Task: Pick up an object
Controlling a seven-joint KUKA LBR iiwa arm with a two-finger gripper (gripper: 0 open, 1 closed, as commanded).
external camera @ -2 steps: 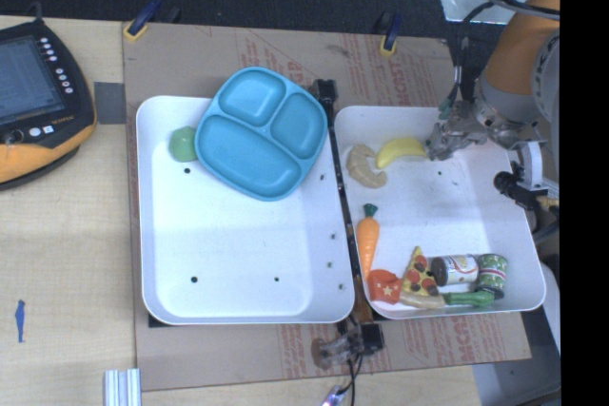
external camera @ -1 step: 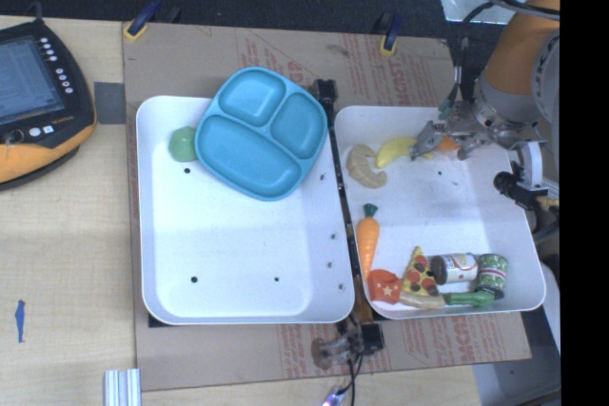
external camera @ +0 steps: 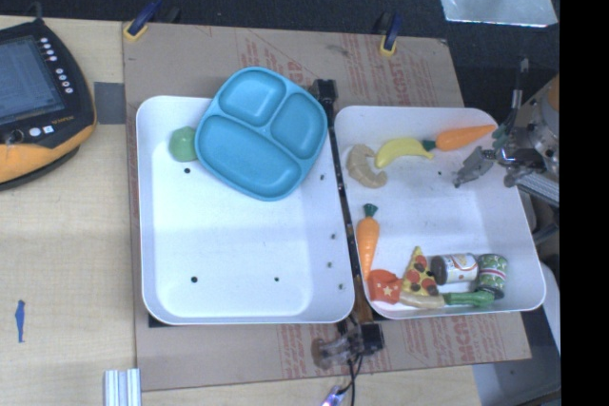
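Observed from above: two shallow white bins sit side by side on the light wooden tabletop (external camera: 67, 242), over a sheet of brown cardboard (external camera: 285, 52).

The left white bin (external camera: 238, 271) carries a blue three-compartment plastic plate (external camera: 262, 133), tilted across its upper rim. A small green round object (external camera: 183, 144) lies just beside the plate's left edge, partly under it.

The right white bin (external camera: 495, 214) holds the remaining items. In its upper part: a beige lumpy piece (external camera: 362, 165), a yellow toy banana (external camera: 404, 150) just beside it, and an orange toy carrot (external camera: 464, 137) to the banana's right. Along the left wall lies a second orange toy carrot with a green top (external camera: 367, 241). Clustered at the lower edge: a red toy tomato (external camera: 382, 285), a toy pizza slice (external camera: 416, 276), a small can with a white label (external camera: 455, 269), a green patterned roll (external camera: 492, 271) and a green pod-shaped piece (external camera: 468, 299).

The tool (external camera: 476, 168) stands at the right of the frame, low over the upper right corner of the right bin, just below the first carrot. Its grey fingers (external camera: 468, 172) appear spread, released, with nothing between them.

A black and orange control pendant (external camera: 38, 100) rests at the upper left of the frame.
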